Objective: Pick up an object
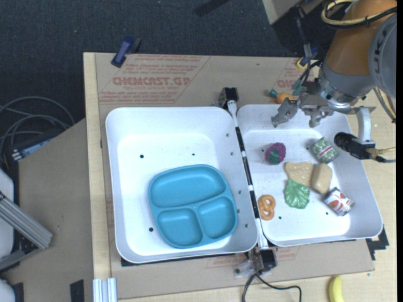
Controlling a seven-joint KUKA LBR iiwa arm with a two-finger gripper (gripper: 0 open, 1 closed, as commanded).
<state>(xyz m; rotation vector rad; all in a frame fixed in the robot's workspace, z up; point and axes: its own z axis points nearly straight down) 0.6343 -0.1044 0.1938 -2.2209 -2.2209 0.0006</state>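
Observation:
My gripper (300,117) hangs over the far part of the right bin (359,222), open, with nothing between its fingers. Below it in the bin lie a purple berry-like toy (274,153), a green and white can (322,150), a tan wedge (298,171) with a tan oblong piece (321,179) beside it, a green leaf (296,194), a pretzel (267,206) and a red and white can (339,201). The purple toy sits a little nearer the camera than the left fingertip (281,116); the green can lies just below the right fingertip (317,119).
The left bin (126,143) holds a blue three-compartment plate (189,205). A black divider rail (242,159) runs between the two bins. A black fitting (352,145) on a white bracket juts over the right bin's right edge. Cables lie left of the bench.

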